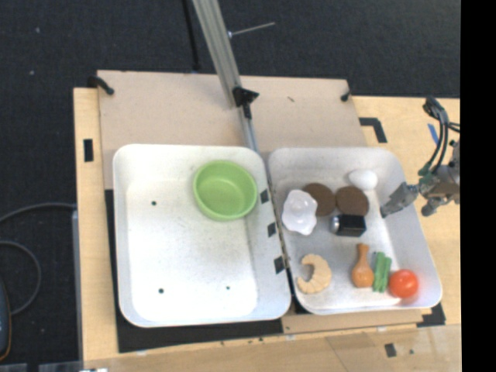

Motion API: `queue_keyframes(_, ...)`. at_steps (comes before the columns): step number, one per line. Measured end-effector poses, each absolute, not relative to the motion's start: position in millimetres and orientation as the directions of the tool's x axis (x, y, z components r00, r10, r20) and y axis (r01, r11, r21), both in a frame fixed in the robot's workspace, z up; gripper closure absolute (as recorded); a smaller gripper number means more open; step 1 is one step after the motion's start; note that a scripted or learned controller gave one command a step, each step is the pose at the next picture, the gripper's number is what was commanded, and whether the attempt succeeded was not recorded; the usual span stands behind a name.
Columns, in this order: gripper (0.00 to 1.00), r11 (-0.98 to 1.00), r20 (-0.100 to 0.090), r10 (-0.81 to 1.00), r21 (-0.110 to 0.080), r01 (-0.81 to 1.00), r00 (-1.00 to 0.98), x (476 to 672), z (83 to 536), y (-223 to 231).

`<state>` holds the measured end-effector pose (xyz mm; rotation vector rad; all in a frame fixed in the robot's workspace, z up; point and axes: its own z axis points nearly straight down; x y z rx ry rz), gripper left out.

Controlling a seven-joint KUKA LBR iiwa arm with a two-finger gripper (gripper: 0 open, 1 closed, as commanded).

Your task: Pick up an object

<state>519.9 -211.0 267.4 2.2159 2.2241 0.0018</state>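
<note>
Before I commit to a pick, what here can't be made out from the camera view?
- Pincer: small and blurred at the right bin's edge; open or shut unclear.
- Arm: cut off by the right edge.
- Black object: too dark and small to identify.
- Green piece: shape unclear, pressed against neighbours.

No text, label, brand, number or sign can be read anywhere in the view. Small black marks are seen on the bench (89, 208) and dark dots on the floor of the left bin (139, 285), well away from the gripper (407, 196), but no characters can be made out in them.
</note>
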Motion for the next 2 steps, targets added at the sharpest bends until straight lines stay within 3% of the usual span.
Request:
queue_keyframes(1, 0.00, 0.003, -0.001, 1.000, 0.003, 1.000, -0.003, 519.9, 267.5, -211.0)
queue_keyframes(2, 0.00, 0.000, 0.000, 1.000, -0.004, 1.000, 0.000, 516.1, 205.1, -210.3)
